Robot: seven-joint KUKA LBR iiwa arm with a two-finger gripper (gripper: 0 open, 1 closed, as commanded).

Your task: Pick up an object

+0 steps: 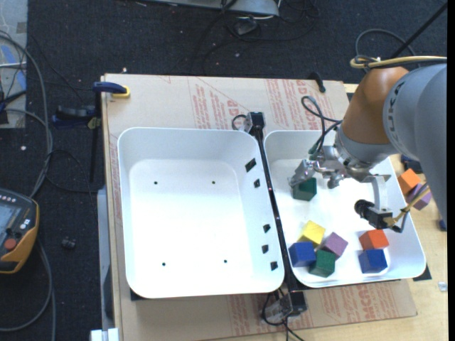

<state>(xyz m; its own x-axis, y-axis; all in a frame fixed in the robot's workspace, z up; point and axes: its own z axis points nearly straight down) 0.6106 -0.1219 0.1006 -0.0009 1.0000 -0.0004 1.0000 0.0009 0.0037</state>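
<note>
Your bench [178,98] is bare board on dark carpet strewn with cables. The hand [307,180] sits at a green cube [306,189]; its grip you cannot tell.

We see the big grey arm [409,112] with its orange band [370,109] reaching in over the right bin [416,258]. Its claw [304,180] sits at the far left end of the arm, and a dark green block [306,189] is between its fingers. Below the claw lie a yellow block [313,232], a purple block [335,244], a blue block [302,253] and another green block [324,262]. To the claw's left is the left bin [135,190].
</note>
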